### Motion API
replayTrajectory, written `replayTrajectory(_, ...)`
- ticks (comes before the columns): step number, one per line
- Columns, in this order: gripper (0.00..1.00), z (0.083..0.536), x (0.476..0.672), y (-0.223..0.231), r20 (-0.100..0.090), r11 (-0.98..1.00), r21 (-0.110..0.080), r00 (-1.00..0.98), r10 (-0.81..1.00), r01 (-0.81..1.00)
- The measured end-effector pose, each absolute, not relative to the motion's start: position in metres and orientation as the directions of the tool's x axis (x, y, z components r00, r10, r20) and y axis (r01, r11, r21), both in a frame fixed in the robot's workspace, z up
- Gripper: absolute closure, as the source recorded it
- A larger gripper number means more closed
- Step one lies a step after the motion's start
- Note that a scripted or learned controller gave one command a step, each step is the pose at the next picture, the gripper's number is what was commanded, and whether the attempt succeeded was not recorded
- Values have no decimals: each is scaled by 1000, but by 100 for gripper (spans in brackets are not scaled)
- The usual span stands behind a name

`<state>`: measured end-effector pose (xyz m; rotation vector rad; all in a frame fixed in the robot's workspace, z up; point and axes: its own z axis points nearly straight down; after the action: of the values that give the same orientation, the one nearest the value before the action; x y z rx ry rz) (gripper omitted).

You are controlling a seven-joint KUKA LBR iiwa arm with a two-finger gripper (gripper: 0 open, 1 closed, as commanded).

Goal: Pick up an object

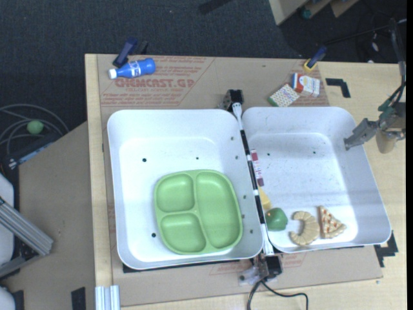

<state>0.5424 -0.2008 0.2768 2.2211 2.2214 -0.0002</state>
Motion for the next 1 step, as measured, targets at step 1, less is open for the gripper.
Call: replayTrajectory(1,0,152,513,-218,1,-1,-3,1,1000,1000)
